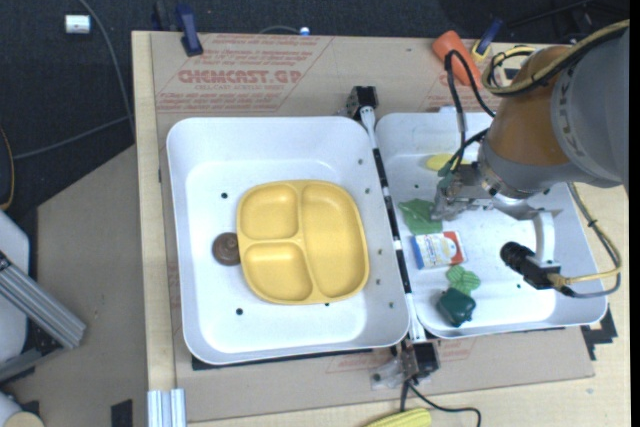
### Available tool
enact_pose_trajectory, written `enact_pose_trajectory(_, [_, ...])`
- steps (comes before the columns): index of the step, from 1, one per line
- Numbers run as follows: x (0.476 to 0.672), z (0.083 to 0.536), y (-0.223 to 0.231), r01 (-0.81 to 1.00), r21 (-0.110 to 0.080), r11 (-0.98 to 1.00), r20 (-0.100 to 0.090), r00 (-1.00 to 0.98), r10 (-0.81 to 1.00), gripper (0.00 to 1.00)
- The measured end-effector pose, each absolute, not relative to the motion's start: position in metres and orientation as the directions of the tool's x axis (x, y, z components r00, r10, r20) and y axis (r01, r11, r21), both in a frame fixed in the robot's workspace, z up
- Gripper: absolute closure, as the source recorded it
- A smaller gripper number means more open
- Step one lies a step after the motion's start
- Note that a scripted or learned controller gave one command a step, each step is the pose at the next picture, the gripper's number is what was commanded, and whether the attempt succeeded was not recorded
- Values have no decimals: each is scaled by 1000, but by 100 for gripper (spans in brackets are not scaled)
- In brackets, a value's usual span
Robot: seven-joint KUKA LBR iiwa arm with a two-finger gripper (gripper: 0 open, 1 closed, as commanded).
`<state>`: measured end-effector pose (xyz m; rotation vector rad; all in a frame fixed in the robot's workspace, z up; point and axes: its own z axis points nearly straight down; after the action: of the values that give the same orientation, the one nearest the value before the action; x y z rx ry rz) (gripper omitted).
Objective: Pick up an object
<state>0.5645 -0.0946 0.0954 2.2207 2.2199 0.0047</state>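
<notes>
**Arm down in the right bin, among the small items**

The grey arm (560, 130) reaches in from the right, and its gripper (447, 200) is low in the right bin (400, 140), just beside a flat green piece (417, 214); whether it is clenched or released I cannot tell from here. Near it lie a small white card with red and blue print (438, 249), a light green leafy piece (462, 277) and a dark green block (455, 306), the last two touching. A yellow bit (438, 161) peeks out above the gripper. The left bin (200, 165) on the counter (240, 75) holds a yellow divided tray (300, 241), with a brown round object (226, 248) against its left edge.
</notes>
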Motion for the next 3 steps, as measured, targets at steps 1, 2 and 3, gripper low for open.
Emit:
enact_pose_trajectory(1, [564, 95, -95, 1000, 3, -1, 1, 1, 1000, 0])
enact_pose_trajectory(2, [562, 84, -93, 1000, -2, -1, 1, 1, 1000, 0])
enact_pose_trajectory(3, [563, 95, -92, 1000, 1, -1, 1, 1, 1000, 100])
